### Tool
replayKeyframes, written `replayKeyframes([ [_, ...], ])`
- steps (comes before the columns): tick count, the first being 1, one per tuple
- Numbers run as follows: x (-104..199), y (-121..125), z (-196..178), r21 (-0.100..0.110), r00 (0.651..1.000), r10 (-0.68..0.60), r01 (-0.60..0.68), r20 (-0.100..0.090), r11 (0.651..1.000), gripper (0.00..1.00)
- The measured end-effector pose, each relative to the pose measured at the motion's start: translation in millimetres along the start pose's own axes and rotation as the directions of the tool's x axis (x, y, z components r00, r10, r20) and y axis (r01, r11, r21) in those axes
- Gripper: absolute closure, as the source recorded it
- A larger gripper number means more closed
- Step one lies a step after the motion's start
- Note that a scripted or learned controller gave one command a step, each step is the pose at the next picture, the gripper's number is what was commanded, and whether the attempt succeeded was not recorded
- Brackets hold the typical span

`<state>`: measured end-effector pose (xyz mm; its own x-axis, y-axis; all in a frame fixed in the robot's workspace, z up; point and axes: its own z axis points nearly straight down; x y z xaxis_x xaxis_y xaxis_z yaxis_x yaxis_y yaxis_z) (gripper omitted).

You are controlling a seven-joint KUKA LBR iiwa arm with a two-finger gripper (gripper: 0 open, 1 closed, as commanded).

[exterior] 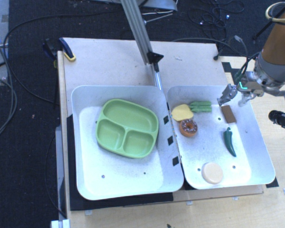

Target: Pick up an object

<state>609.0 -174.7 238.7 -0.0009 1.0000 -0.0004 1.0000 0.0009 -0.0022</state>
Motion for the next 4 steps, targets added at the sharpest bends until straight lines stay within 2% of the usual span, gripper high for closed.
replayKeyframes([
  [1, 0, 1, -1, -0.002, 1.0, 0.0, 0.0, 0.001, 1.0, 0.0],
  [2, -9, 0, 57, 0.002, 1.0, 0.002, -0.002, 0.0, 1.0, 0.0],
  [3, -1, 3, 118, 0.001, 1.0, -0.002, 0.002, -0.001, 1.0, 0.0],
  [4, -1, 3, 148, -0.001, 1.0, 0.0, 0.0, 0.0, 1.0, 0.0],
])
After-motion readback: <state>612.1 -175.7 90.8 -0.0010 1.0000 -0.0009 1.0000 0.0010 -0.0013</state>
